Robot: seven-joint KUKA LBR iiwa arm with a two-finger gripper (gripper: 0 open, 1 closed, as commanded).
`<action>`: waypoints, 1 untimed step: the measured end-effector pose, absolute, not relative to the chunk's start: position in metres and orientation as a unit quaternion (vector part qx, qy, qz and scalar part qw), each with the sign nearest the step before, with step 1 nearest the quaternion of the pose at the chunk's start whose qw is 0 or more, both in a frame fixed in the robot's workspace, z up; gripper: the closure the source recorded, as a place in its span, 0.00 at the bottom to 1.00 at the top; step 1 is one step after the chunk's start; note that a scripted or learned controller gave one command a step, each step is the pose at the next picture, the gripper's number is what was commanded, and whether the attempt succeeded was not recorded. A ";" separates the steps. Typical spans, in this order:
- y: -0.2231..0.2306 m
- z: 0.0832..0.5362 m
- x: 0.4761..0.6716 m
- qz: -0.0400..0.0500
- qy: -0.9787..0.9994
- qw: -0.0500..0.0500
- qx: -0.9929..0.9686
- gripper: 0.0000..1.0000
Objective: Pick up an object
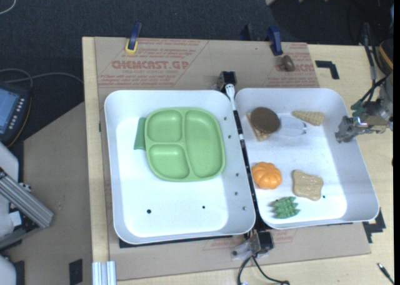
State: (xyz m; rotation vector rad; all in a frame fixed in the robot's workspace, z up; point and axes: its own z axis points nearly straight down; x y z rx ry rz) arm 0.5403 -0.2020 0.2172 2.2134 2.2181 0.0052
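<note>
My gripper (pixel 347 130) sits at the right edge of the right bin (pixel 337 152), just over its rim, roughly level with the far items. Cannot tell how my jaws stand — too small and dark from this angle. Nothing visibly between them.

Nearest to me, inside the right bin: a tan cone-shaped piece (pixel 309 117) lying flat at the far side, left of me. Left of that, a brown round cookie-like item (pixel 264 121) near the bin's far-left corner. A faint clear thing (pixel 294 129) lies between those two, hard to make out. Nearer in the same bin: orange pumpkin (pixel 267 175) at left, beige flat biscuit-shaped piece (pixel 307 185) to its right, apart from it. Green leafy toy (pixel 285 207) at the near side, just below and between those two. All are loose on the bin floor, none touching me.

Left bin (pixel 125 171) touches the right bin along the middle. It holds a green divided tray (pixel 185 144) with three compartments, sitting toward the far side; a green tab sticks out at its left.

Both bins rest on a cardboard-covered bench (pixel 187 59) with red print; a yellow clamp (pixel 132 41) and a blue clamp (pixel 274 40) sit at the far edge.
</note>
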 end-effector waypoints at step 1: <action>-0.202 0.226 0.541 0.001 0.708 0.002 0.707 1.00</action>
